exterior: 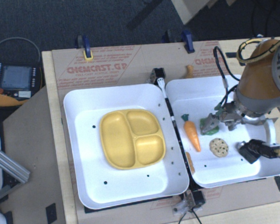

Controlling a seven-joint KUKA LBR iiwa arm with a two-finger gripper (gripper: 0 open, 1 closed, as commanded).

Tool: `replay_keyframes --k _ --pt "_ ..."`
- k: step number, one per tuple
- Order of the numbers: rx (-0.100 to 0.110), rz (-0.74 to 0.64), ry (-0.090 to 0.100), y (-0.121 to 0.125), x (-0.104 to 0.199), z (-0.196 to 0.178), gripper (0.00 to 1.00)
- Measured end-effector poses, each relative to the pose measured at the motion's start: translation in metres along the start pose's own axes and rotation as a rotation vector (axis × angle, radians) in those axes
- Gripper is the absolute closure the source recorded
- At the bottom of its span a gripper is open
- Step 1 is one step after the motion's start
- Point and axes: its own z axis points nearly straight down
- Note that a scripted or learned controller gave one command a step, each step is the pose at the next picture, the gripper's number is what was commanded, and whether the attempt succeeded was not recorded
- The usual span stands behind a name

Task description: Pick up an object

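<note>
Carrot (192, 135) lies just left of the tool (210, 125) in the right bin (225, 175), long axis running near-far; tool's state I cannot tell.

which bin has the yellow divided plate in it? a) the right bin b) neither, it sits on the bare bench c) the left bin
c: the yellow divided plate lies flat in the middle of the left bin, while the right bin holds the carrot and the cookie.
</note>
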Motion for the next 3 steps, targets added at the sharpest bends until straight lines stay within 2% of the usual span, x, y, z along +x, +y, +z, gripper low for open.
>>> replay_keyframes --k 1,2,3 --pt "-0.003 -0.001 -0.001 0.000 0.001 0.029 0.00" --pt "-0.006 0.000 -0.002 0.000 0.000 0.017 1.00" --pt "-0.013 -0.002 -0.004 -0.003 0.001 -0.046 1.00"
